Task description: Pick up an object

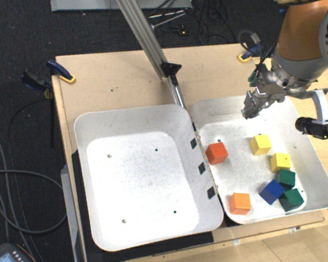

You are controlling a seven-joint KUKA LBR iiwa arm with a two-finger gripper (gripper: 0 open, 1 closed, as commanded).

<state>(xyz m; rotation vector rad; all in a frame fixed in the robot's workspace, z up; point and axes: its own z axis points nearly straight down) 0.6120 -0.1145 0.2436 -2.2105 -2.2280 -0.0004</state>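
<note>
Several small blocks lie in the right bin [234,119]. A red-orange block [216,152] sits near its left wall and an orange one [240,203] near the front. Two yellow blocks [261,144] [280,161] rest toward the right, with a blue block [272,191] and two green blocks [286,177] [291,199] at the front right corner. My gripper [250,109] hangs over the bin's far part, above and behind the upper yellow block, with nothing visible between its fingers.
The left bin [93,130] stands beside the right one, joined along a black-tabbed seam. A slanted metal pole [143,32] rises behind the bins. Clamps [62,72] [250,48] sit at the bench's far corners. Cables run on the dark floor at left.
</note>
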